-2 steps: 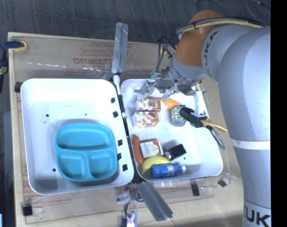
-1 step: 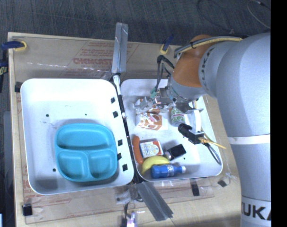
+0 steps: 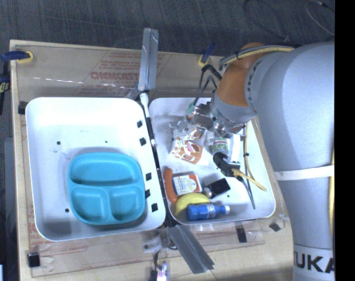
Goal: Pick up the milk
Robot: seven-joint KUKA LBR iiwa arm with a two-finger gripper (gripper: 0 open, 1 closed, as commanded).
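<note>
- The milk [image 3: 186, 184] is a small carton lying flat in the right bin [image 3: 260, 183], between a snack bag [image 3: 187, 148] and a yellow fruit [image 3: 192, 201].
- The gripper [image 3: 219, 140] sits near the bag (we cannot tell whether it is spread or closed).
- We judge the carton light and crushable, so we would pinch its long sides gently.

Two white bins [image 3: 37, 157], one blue divided tray [image 3: 104, 188], one orange-and-white carton [image 3: 185, 184], one yellow fruit [image 3: 191, 200], one blue bottle [image 3: 207, 211], one patterned packet [image 3: 188, 147], one small black block [image 3: 218, 187], one arm [image 3: 294, 127].
</note>
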